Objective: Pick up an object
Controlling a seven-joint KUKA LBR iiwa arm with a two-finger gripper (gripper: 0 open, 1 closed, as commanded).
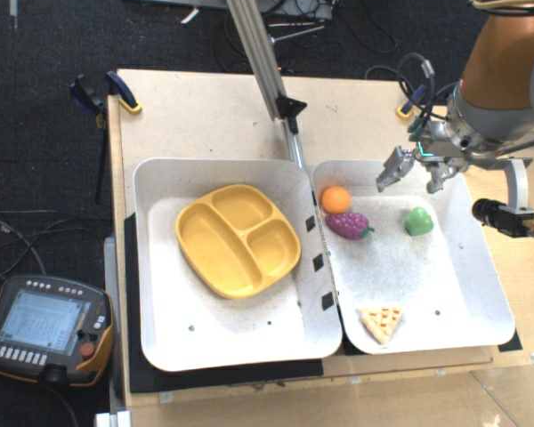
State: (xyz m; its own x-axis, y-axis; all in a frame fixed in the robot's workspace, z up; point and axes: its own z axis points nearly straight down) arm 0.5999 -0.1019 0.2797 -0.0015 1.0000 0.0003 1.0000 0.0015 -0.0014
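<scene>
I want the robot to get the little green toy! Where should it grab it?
Probably from straight above, pinching the green toy across its narrow middle. It sits alone on the right bin's floor with free space all round, and the open end effector hangs just behind it.

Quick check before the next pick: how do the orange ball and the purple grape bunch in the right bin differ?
The orange ball is round, smooth and plain orange; the purple grape bunch is elongated, lumpy and purple with a green tip at its right end. The ball sits nearer the bin's far rim, the bunch just in front of it, closer to the camera. The bunch looks slightly longer than the ball is wide. Both lie beside the divider in the right bin, seemingly touching.
</scene>
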